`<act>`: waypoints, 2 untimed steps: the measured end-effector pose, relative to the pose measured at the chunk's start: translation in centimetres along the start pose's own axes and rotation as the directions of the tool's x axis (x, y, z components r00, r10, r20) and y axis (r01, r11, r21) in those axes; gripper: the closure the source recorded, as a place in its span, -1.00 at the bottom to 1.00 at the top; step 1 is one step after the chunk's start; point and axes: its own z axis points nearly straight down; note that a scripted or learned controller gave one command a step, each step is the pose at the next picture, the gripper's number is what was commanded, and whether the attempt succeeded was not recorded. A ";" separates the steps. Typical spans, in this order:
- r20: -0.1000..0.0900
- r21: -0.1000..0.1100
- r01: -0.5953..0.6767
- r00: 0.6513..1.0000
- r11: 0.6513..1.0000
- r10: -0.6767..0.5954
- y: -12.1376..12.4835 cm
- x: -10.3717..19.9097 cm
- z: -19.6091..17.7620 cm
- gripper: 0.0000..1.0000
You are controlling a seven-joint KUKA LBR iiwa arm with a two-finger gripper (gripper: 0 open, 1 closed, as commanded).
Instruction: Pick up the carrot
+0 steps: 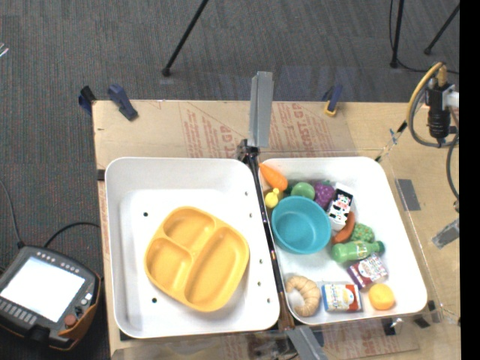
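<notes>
Two shallow white bins side by side on a cardboard-covered bench, seen from above at a slant. In the left bin [120, 201], a yellow divided plate [196, 257], lying flat near the middle. In the right bin [382, 178], a crowd of toy food. Carrot [273, 176] in that bin's far left corner, orange, lying at a slant close against the wall shared with the left bin, with nothing resting on it. Just beside the carrot on the near side, a small yellow piece [271, 198] and a green round piece [303, 190]. Next to those, purple grapes [324, 194] and a black-and-white carton [340, 206]. Teal bowl [300, 225] upright near the bin's middle, just nearer than the carrot. Green bottle [356, 250] on its side to the bowl's right. Along the near edge, a doughnut [304, 295], a small box [340, 297] and an orange fruit [382, 297]. On the floor at lower left, a handheld screen [41, 291].
</notes>
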 end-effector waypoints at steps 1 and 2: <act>0.008 0.000 -0.007 1.000 1.000 0.007 -0.1 0.0 -0.8 1.00; 0.015 0.001 -0.016 1.000 1.000 0.016 -0.1 0.0 -1.5 1.00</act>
